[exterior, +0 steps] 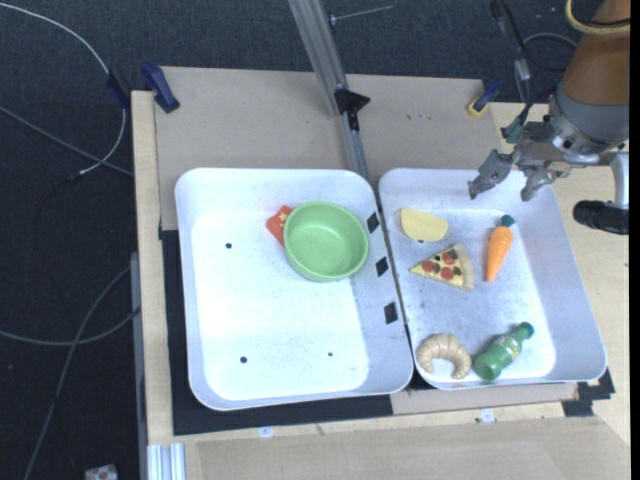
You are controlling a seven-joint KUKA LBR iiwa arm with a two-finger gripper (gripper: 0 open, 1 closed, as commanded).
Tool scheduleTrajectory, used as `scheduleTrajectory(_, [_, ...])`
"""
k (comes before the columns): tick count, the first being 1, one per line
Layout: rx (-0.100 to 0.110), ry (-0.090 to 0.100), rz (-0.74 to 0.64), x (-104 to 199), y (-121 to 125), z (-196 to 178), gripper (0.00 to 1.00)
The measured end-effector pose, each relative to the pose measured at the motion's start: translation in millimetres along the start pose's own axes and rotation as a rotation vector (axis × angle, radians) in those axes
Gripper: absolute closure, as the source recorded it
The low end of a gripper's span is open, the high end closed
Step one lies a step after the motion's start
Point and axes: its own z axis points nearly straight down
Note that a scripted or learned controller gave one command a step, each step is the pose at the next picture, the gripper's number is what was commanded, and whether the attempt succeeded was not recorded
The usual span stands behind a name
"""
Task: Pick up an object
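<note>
Hand: the hand [513,180] is seen at the upper right, over the back rim of the right bin [578,298]; its two fingers are spread apart and nothing is held between them.
Arm: the grey arm with its orange band [598,68] is seen entering from the right, above the right bin's far corner.
Nearest objects: a carrot [497,251] is found just below the hand, lying roughly upright in the picture with its green top toward the hand; a yellow wedge [424,225] is placed to the left of it.
Right bin contents: a pizza slice [444,267] is set between the yellow wedge and the carrot, slightly nearer the front; a croissant [446,354] and a green bottle [500,353] are laid side by side at the front edge, close together.
Left bin contents: a green bowl [325,239] is held in the left bin [215,298] near its back right corner, and a red item [279,222] is partly hidden behind the bowl's left rim.
Obstacles: a slanted metal post [322,53] is fixed on the tabletop [250,118] and runs down to the gap between the bins.
Open room: bare floor is left in the right bin along its right side, and most of the left bin's floor lies bare.
Edges: blue clamps [160,88] are fastened at the tabletop's back corners.
</note>
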Motion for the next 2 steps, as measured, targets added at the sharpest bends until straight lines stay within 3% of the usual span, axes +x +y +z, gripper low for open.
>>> scheduleTrajectory(2, [0.002,0.0,0.001,1.8,-5.1,127.0,0.0])
